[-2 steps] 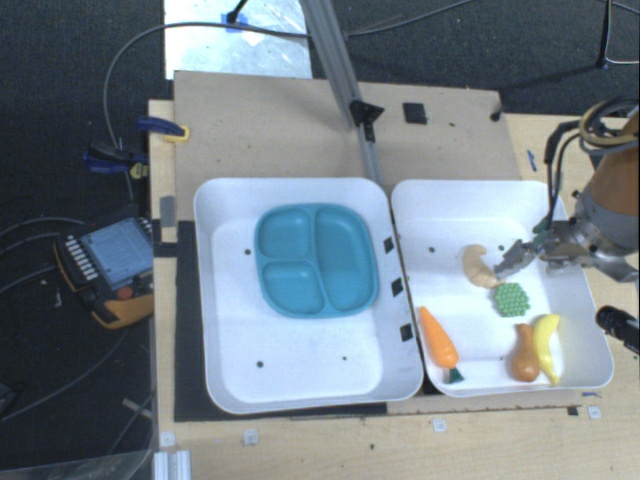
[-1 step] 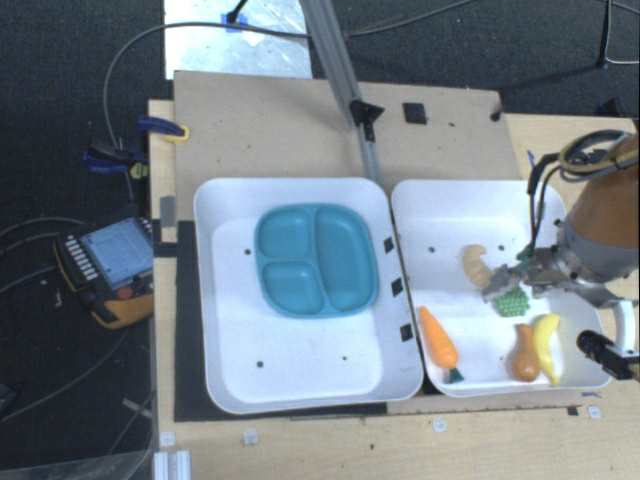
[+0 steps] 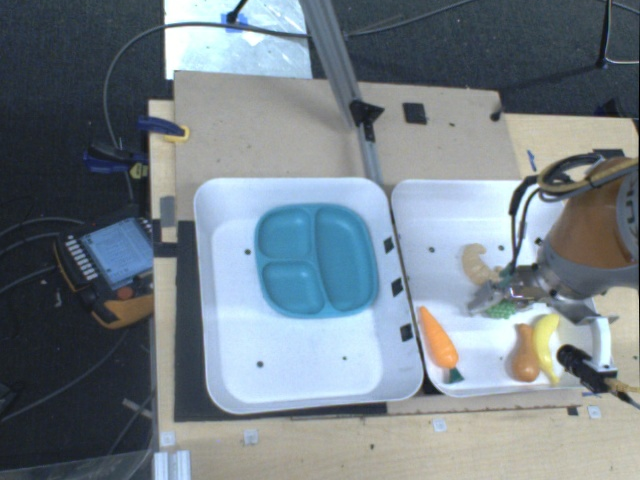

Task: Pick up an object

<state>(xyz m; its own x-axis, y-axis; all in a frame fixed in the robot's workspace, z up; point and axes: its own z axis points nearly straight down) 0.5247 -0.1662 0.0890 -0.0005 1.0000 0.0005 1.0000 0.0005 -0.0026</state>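
Observation:
The right bin (image 3: 440, 208) holds several toy foods. An orange carrot (image 3: 438, 340) lies near its front left. A brown drumstick-shaped piece (image 3: 525, 354) and a yellow banana (image 3: 546, 340) rest at the front right. A pale beige piece (image 3: 476, 260) sits mid-bin, and a small green item (image 3: 502, 308) lies just below it. My gripper (image 3: 493, 298) reaches in from the right, low over the green item and right beside the beige piece. The arm's orange band (image 3: 590, 236) sits above the wrist.
The left bin (image 3: 225, 348) carries a blue sectioned plate (image 3: 316, 259). A grey pole (image 3: 335, 48) slants across the board behind the bins. Cables, clamps and a handheld device (image 3: 110, 268) lie on the floor at the left.

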